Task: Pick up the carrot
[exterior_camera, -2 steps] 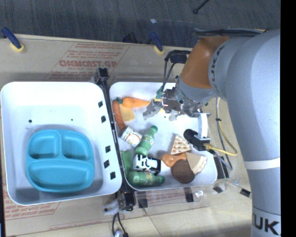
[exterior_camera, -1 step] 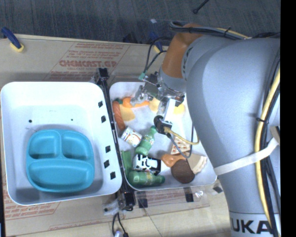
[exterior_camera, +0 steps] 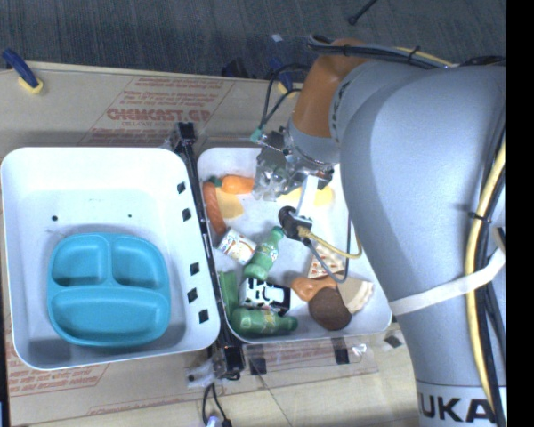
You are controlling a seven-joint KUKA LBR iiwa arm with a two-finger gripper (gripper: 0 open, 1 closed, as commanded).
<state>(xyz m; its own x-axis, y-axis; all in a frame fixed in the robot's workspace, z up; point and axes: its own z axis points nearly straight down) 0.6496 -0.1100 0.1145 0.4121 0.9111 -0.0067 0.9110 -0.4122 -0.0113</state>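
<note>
The carrot (exterior_camera: 214,210) is a long orange-red piece lying along the left wall of the right bin (exterior_camera: 231,157), beside a yellow wedge (exterior_camera: 230,205) and a rounder orange item (exterior_camera: 238,184). My gripper (exterior_camera: 274,183) hangs over the back of that bin, just right of the orange item and a short way right of the carrot's upper end. Nothing shows held in it. The grey arm with its orange band (exterior_camera: 319,96) covers the bin's right side.
Crowding the right bin are a green bottle (exterior_camera: 265,254), a green vegetable (exterior_camera: 263,322), a black-and-white toy (exterior_camera: 267,294), a brown ball (exterior_camera: 329,310), a pizza slice (exterior_camera: 325,261) and a small pack (exterior_camera: 236,247). The left bin (exterior_camera: 36,176) holds a blue divided plate (exterior_camera: 111,289).
</note>
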